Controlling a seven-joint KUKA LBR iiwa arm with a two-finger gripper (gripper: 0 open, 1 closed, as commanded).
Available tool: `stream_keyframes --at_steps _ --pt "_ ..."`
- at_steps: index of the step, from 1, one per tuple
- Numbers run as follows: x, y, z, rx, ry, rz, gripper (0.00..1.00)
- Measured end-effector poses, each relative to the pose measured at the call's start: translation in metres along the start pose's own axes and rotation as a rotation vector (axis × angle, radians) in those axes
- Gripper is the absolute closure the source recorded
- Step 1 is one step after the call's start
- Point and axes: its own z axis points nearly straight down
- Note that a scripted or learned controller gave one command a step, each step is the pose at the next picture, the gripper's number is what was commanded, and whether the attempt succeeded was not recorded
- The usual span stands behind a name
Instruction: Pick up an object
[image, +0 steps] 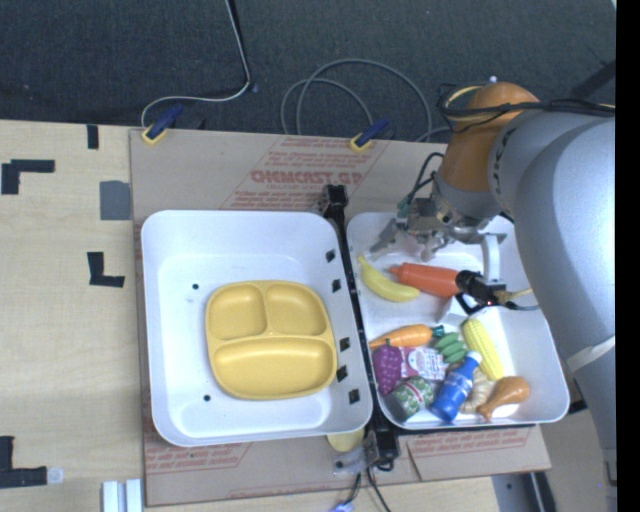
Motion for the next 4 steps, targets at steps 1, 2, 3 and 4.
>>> stream_keyframes --at_steps 1,2,3,4 --pt "-0.005 -0.029 0.009 -0.001 0.0 0.003 0.0" --pt "0.004 -0.041 0.009 -0.002 -0.001 0.003 0.0" --pt "-0.001 -0.057 0.008 -0.003 0.0 0.003 0.0" --pt "-0.019 -0.054 0.008 -0.003 0.004 0.003 0.0"
